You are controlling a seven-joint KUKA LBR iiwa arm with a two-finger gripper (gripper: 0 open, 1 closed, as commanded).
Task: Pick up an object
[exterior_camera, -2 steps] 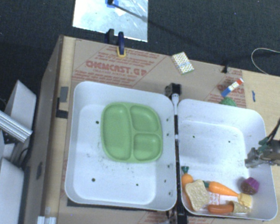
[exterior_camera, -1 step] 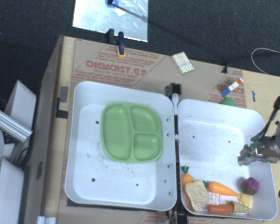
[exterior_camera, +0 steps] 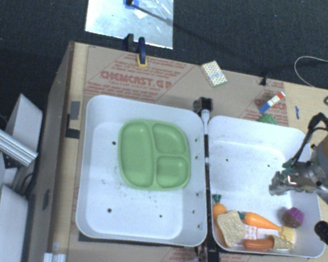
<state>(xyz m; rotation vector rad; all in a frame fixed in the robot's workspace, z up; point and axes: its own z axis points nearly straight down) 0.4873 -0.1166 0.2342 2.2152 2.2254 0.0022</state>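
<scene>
Several toy foods lie along the near edge of the right bin [exterior_camera: 253,147]: an orange carrot [exterior_camera: 260,221], a slice of bread [exterior_camera: 232,227], a red sausage [exterior_camera: 258,243], a small orange piece [exterior_camera: 219,209] and a purple ball [exterior_camera: 293,217]. My gripper [exterior_camera: 283,183] hangs over the right bin's right side, above and a little left of the purple ball. I see nothing between its fingers. Whether they are open or shut is not clear from this angle.
A green divided plate [exterior_camera: 153,155] rests in the left bin [exterior_camera: 97,209]. On the cardboard behind the bins lie a patterned block [exterior_camera: 213,73] and a red-and-blue piece [exterior_camera: 270,103]. A black divider [exterior_camera: 205,158] runs between the bins.
</scene>
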